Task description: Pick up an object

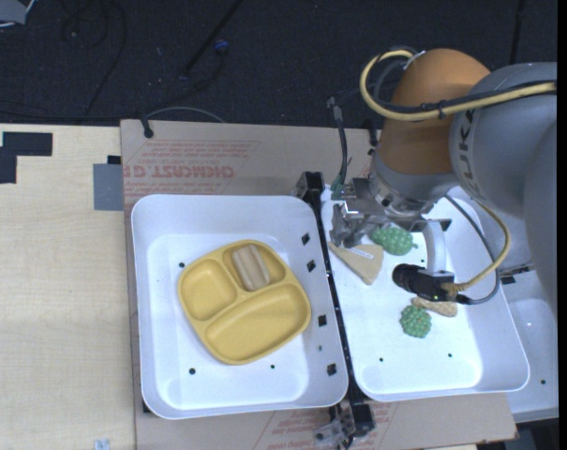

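Observation:
My gripper (350, 231) hangs low over the top left corner of the right bin (452, 368), close to the divider between the bins. Just below and touching its tip lies a pale yellow wedge (361, 264). A green knobbly piece (394, 240) sits right beside the gripper on its right, partly under the wrist. A second green knobbly piece (415, 321) lies lower in the bin, with a small tan piece (437, 306) next to it. Nothing shows between the gripper's tips.
The left bin (171, 373) holds a yellow divided plate (217, 331) with a tan oblong piece (253, 267) in its upper compartment. The grey arm and orange band cover the right bin's upper right. Cardboard lies under both bins.

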Available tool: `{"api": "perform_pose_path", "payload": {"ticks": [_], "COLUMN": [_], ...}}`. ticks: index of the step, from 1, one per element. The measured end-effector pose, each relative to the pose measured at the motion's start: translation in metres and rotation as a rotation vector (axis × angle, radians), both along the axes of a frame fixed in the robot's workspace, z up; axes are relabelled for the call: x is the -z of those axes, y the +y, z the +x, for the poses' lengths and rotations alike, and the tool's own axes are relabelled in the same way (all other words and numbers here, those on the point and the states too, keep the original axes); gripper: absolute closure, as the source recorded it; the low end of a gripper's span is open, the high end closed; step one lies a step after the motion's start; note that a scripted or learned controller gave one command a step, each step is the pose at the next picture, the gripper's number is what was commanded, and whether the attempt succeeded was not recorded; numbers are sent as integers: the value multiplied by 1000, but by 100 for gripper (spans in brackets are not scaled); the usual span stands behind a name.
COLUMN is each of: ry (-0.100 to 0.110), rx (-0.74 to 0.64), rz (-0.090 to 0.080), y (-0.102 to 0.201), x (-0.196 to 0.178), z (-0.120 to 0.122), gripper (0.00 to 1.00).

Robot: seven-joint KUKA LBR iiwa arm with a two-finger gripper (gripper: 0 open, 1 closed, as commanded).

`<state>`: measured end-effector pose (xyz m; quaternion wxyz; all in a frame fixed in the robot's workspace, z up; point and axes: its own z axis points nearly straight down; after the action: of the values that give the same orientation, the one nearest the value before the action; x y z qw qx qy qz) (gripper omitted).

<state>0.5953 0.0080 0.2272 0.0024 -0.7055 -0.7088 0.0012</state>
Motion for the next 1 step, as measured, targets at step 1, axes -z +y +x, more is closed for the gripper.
{"api": "perform_pose_path", "payload": {"ticks": [1], "ry": [0], "rx": [-1], "rz": [0], "y": [51], "x": [-9], "z": [-19], "gripper": [100]}}
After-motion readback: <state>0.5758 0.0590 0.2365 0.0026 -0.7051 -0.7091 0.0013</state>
